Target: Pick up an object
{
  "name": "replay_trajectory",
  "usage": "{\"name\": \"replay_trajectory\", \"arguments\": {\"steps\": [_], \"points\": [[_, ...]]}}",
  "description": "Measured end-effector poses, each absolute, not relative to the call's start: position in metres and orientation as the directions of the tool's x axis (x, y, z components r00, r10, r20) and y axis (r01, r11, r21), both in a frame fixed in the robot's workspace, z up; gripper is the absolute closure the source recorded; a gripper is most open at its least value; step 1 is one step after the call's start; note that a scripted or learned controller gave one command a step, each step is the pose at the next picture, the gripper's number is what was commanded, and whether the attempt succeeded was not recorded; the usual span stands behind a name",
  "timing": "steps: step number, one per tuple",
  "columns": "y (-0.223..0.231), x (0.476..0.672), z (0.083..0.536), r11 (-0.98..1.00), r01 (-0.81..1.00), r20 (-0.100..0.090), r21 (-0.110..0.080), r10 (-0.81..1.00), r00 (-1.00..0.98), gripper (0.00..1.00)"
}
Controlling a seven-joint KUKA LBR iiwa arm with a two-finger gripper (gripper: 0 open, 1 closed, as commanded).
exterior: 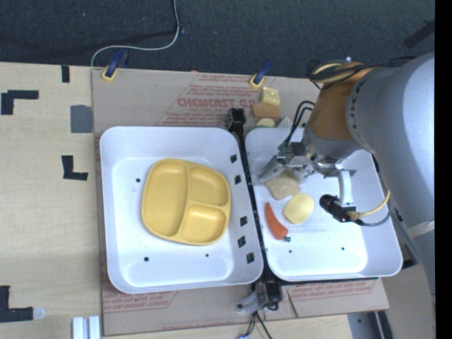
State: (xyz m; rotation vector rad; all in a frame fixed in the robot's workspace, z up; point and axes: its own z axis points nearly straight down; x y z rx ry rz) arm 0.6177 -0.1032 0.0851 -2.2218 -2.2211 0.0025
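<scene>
Where the tool (282, 167) hangs, tan lump (283, 187) just beneath, grip state unclear.

Red print on the cardboard sheet (212, 97) seemingly reads "CHEMCAST".

One fixed camera looks down at a slant from above the bench (49, 189), taking in both white bins (116, 260) fully, the arm (395, 111) entering from the right.

Claw (277, 167) above tan lump (283, 187) in right bin (353, 260); yellow tray (186, 201) left.
</scene>
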Motion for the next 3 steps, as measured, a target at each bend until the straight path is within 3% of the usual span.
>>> {"name": "replay_trajectory", "arguments": {"steps": [1, 2, 3], "points": [[-0.121, 0.647, 0.085, 0.002, 1.000, 0.000, 0.002, 1.000, -0.002, 0.00], [-0.110, 0.619, 0.085, 0.000, 1.000, -0.002, 0.000, 1.000, 0.000, 0.00], [-0.110, 0.620, 0.095, 0.000, 1.000, -0.001, 0.000, 1.000, 0.000, 1.00]]}}
